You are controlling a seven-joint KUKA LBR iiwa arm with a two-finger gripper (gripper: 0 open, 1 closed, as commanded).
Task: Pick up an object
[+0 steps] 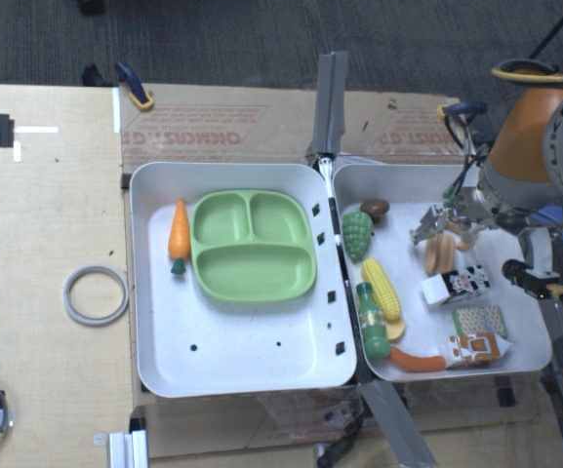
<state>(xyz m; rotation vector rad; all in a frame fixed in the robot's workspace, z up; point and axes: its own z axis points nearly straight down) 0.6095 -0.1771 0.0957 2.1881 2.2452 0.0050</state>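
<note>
Apparently fingers (443,224) above hot dog (441,253)

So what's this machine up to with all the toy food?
The robot arm reaches in from the right, and its tool hangs over the right bin, just above a hot dog bun. Nothing is visibly lifted yet. A corn cob and green bottle lie nearby; the left bin holds a green tray and carrot.
</note>
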